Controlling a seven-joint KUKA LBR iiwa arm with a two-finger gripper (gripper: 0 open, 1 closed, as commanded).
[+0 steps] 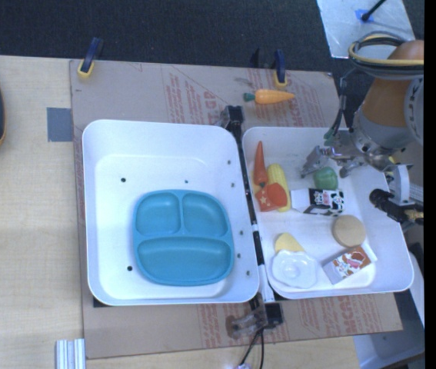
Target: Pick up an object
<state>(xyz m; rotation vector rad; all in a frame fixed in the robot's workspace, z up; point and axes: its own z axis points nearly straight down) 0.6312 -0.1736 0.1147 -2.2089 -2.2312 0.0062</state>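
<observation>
Lying in the right bin (387,283), the carrot (260,163) points away from the camera.

The tool (327,162) partly hides a green object (326,178); the arm (391,91) runs off right.

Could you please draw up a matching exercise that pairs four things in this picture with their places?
Things:
1. blue divided plate
2. loose toy carrot
3. fried egg toy
4. claw

Places:
A. on the brown board beyond the bins
B. over the green item in the right bin
C. in the left bin
D. near front edge of the right bin

Pairs: 1-C, 2-A, 3-D, 4-B
</observation>
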